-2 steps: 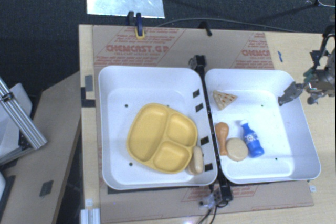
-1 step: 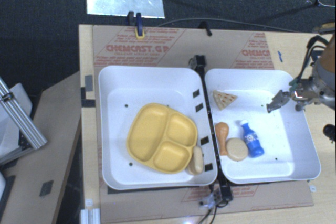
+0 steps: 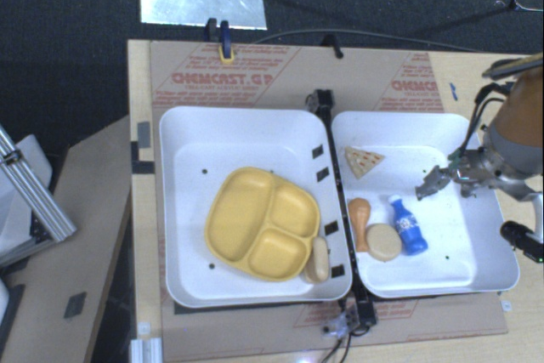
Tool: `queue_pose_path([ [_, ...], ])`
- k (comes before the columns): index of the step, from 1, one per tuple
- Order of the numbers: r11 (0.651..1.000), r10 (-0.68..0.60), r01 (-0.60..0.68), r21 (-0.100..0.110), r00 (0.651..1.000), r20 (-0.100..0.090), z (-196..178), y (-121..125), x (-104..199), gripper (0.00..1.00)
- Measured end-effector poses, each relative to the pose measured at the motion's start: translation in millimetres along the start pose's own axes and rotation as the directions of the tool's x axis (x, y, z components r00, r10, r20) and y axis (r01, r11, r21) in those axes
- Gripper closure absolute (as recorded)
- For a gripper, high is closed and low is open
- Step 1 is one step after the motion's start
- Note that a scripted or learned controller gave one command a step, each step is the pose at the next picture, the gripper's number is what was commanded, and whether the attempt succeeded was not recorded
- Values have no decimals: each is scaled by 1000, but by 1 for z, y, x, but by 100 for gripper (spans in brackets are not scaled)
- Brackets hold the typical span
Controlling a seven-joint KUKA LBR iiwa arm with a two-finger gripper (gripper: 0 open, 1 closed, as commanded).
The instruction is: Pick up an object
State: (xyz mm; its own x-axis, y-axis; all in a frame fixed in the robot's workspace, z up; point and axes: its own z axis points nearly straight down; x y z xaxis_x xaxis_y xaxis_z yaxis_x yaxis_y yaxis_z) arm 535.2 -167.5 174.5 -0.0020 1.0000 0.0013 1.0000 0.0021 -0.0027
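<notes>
Blue plastic bottle (image 3: 409, 225) lies nearest the tool (image 3: 429, 185), whose opening I cannot tell; descend squarely over its body, clear of the round beige biscuit (image 3: 383, 241).

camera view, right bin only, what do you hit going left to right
orange carrot-shaped toy → round tan bun-like piece → small blue bottle with a white cap → the arm's two-finger gripper
</notes>
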Motion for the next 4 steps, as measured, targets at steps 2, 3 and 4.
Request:
queue_pose_path([
  [2,1000,0,0,-7,1000,3,30,-2,-1,100],
  [3,1000,-1,1,-10,1000,4,-32,-3,-9,100],
  [4,1000,-1,1,-7,1000,3,-44,-1,-9,100],
])
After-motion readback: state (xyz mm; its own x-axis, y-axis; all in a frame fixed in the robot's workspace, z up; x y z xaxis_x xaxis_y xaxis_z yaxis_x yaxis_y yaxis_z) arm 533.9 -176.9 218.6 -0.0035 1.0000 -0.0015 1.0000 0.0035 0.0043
